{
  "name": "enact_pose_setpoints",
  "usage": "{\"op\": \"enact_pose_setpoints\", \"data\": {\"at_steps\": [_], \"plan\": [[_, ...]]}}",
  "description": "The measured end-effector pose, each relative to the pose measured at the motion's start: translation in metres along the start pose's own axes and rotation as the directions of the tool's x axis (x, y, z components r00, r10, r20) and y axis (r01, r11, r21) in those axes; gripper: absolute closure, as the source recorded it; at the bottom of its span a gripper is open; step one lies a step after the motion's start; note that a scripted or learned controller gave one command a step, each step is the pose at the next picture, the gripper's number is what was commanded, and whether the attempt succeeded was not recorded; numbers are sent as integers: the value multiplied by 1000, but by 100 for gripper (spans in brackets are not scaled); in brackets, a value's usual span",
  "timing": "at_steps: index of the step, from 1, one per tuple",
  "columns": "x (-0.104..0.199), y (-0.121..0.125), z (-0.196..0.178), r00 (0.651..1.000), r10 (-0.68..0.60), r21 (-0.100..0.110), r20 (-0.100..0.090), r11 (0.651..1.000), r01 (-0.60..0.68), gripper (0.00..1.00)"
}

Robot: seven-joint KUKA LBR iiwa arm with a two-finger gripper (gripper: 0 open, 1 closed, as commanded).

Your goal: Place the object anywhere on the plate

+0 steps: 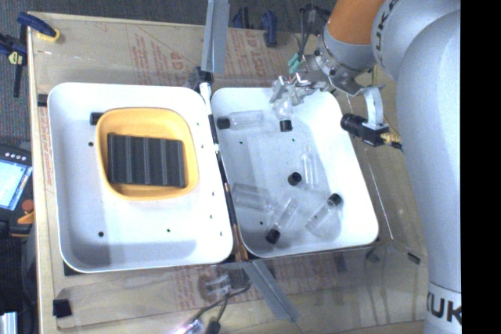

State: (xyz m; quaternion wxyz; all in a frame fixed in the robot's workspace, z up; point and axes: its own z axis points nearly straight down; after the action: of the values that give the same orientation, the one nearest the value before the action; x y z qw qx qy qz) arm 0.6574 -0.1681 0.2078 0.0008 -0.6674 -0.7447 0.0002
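Yellow plate (146,118) (dark ribbed insert) flat in left bin; clear black-capped vials (309,168) scattered in right bin.

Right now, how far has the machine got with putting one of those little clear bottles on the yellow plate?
Nothing looks done yet: the yellow plate in the left bin carries only its dark ridged insert. In hand: the gripper hangs over the far edge of the right bin, and I cannot tell whether it has anything. Left to do: the clear vials lie scattered in that bin, so one must be picked up, carried over and set down.
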Motion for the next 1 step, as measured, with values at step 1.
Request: {"op": "enact_pose_setpoints", "data": {"at_steps": [1], "plan": [[71, 7, -13, 979, -204, 3, 0, 979, 204, 100]]}}
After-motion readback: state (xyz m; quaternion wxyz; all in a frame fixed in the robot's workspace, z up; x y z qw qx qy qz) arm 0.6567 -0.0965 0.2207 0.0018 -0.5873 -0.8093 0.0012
